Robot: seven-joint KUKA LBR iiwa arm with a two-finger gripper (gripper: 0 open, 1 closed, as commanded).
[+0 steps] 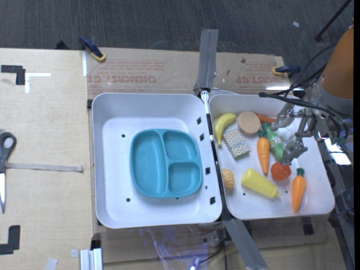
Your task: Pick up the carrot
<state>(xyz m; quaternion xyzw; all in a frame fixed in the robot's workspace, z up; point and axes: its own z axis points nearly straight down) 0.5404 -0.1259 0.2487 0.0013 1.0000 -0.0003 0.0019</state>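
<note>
Right bin (315, 210): carrot (298, 189), banana (223, 126)

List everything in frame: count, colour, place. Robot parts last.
bins: 2, white, side by side on the bench
divided plate: 1, teal, left bin
carrots: 2, orange, right bin; one mid-bin, one near the right front corner
banana: 1, yellow, right bin, back left
tomato: 1, red, between the carrots
yellow bottle: 1, right bin front
round tan item: 1, right bin back
small box: 1, pale, beside the banana
scissors: 1, far left of bench
claw: 1, grey, over right bin, finger state unclear
arm: 1, orange band, right edge
</note>
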